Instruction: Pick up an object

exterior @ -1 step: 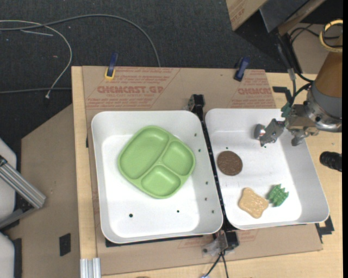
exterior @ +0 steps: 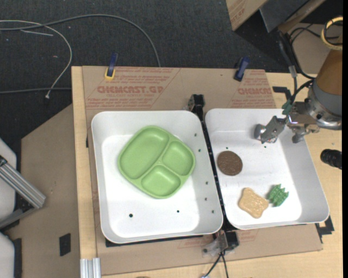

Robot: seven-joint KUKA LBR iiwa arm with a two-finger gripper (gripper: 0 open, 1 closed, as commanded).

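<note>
Tan biscuit (exterior: 253, 202) beside green toy (exterior: 278, 195); brown disc (exterior: 230, 162) near; end effector (exterior: 280, 131) above, released.

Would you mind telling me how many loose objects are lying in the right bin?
3: a brown disc near its left wall, a tan piece near the front, a green piece beside it.

This looks like a robot lab or test room, not a home. A big flat sheet of cardboard (exterior: 163, 81) covers the bench, and blue clamps (exterior: 112, 64) hold it down at the back. Two white bins (exterior: 157, 222) sit side by side on it. Loose grey cables (exterior: 98, 21) lie on the dark carpet floor (exterior: 179, 32) behind. A grey robot arm (exterior: 326, 92) reaches in from the right. A cardboard box (exterior: 244, 11) sits at the back.
</note>
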